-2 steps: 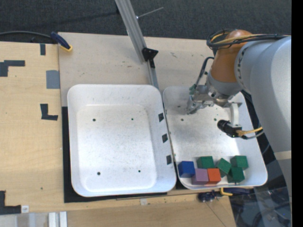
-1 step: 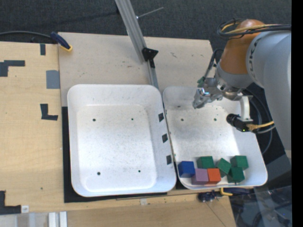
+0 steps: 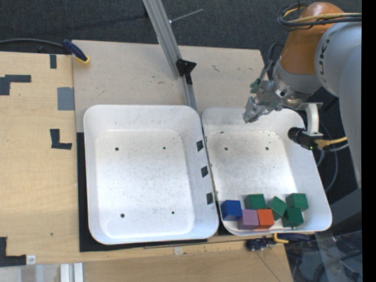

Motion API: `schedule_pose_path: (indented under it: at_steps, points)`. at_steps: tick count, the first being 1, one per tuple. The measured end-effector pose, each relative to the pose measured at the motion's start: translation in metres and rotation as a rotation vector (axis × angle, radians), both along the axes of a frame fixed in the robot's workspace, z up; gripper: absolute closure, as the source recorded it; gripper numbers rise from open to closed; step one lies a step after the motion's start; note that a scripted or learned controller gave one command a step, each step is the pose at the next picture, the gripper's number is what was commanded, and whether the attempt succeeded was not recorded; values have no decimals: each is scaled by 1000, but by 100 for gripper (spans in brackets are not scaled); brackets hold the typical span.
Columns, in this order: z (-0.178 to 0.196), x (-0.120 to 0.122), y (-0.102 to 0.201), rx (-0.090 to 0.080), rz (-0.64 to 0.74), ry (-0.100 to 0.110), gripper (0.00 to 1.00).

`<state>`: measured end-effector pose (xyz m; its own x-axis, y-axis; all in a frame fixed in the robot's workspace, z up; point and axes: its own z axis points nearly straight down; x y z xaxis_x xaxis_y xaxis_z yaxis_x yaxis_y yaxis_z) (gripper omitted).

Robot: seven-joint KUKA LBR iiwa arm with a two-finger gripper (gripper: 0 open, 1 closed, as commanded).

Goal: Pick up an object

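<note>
Seen from above and at a slant, the objects I am set to pick from form a small cluster of blocks at the near end of the right bin (image 3: 305, 175): a blue block (image 3: 231, 209) at the cluster's left, a purple block (image 3: 250, 218) and an orange block (image 3: 265, 217) side by side just right of it, and four green blocks, one (image 3: 254, 201) behind the purple, one (image 3: 277, 205) tilted in the middle, one (image 3: 298, 201) at the far right, and one (image 3: 292, 217) in front of that. They sit close together, several touching, hard against the bin's near wall. My gripper (image 3: 251, 114) hangs at the opposite, far end of the same bin, over its far rim near the left corner, well apart from the blocks; its grey fingertips point down and to the left, nothing shows between them, and whether they are spread or pressed together I cannot tell at this angle. My arm (image 3: 317, 46), grey with its orange band, comes in from the right above that corner. The left bin (image 3: 141, 113) lies touching the right one along their shared edge, its white floor speckled with a few dark spots. Both bins rest on a tan bench (image 3: 35, 157), and a grey metal bar (image 3: 164, 28) slants down toward the gap between them.
</note>
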<state>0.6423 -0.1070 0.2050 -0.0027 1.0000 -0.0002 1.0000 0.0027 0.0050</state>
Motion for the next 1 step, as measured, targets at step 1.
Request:
schedule_pose_path:
  at_steps: [1]
  points:
    - [36, 1, 0, 0, -1, 1, 100]
